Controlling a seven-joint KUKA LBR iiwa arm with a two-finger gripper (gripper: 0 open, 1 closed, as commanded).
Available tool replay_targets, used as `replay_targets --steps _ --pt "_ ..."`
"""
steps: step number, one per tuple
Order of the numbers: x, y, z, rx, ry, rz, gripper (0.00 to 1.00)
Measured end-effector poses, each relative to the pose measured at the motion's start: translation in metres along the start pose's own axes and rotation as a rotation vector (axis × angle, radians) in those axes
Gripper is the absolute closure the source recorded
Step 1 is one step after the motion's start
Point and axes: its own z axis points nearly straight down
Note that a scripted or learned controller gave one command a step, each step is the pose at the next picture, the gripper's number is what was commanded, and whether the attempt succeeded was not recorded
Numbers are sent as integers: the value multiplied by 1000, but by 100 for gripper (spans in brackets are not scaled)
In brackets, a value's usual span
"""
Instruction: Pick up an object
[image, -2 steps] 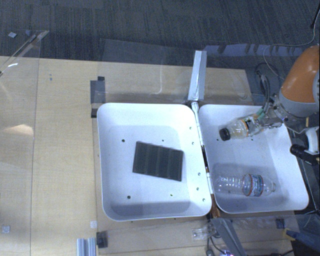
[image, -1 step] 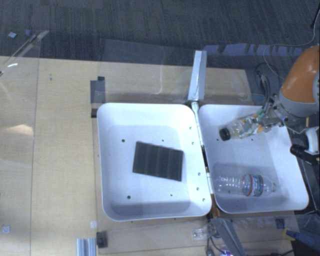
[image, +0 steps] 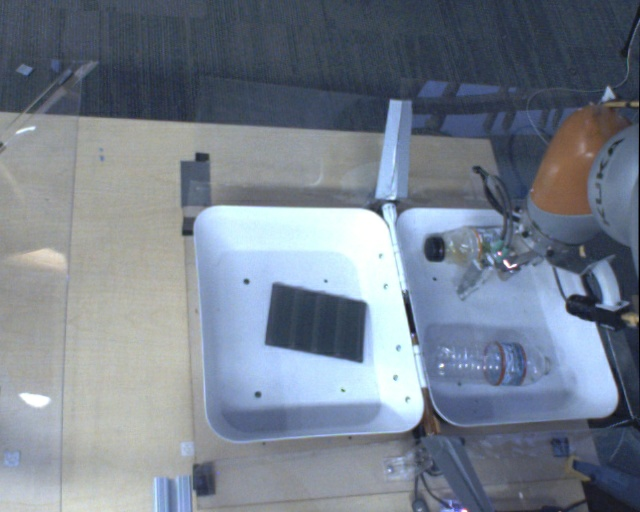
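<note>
The bottles (image: 490, 363) are clear shiny plastic; the bins (image: 215, 300) smooth white plastic; the worktop (image: 110, 300) pale wood; the pad (image: 316, 322) dark and ridged.

This is looking like a robotics lab or test cell — not a home or shop. A pale wooden surface (image: 110, 300) is carrying two shallow white bins (image: 215, 400) sitting side by side at the centre, with black brackets (image: 197, 180) pinning them at 10 o'clock and 7 o'clock. A metal rail (image: 394, 150) is standing at 12 o'clock between the bins. A clear guard panel (image: 35, 250) is covering the 9 o'clock side, catching glare. Loose cables (image: 520, 110) are trailing at 1 o'clock, and more wiring is showing at 5 o'clock — beside an industrial arm (image: 585, 180) with an orange band reaching in at 3 o'clock. Dark carpet (image: 250, 50) is lying beyond the surface.
</note>
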Motion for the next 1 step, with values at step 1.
replay_targets --steps 1 --pt "-24 8 15 39 44 209 0"
